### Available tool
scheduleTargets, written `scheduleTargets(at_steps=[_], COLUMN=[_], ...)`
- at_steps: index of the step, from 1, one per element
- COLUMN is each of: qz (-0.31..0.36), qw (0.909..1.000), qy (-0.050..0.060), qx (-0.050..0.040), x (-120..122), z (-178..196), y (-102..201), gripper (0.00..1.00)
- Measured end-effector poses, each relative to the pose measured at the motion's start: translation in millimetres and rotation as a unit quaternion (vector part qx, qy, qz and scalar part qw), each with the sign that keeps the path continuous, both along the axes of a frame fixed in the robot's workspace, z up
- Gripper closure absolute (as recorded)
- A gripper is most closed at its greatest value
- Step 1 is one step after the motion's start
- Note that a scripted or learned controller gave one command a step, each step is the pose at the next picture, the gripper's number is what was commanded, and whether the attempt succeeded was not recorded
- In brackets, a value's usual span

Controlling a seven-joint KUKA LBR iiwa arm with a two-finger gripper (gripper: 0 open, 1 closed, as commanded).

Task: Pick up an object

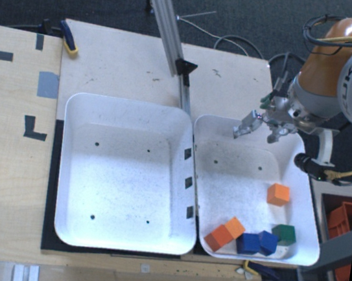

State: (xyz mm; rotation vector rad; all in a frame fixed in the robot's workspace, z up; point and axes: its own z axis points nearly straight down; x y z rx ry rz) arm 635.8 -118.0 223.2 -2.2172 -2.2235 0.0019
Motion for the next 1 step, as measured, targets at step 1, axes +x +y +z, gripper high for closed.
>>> scheduleTargets(at_steps=[1], qz=[-0.004], qw=[1.0], qy=[-0.002], qx=[-0.0025], x=[-19.2], z=[31.2], y=[-88.1], gripper=[0.0])
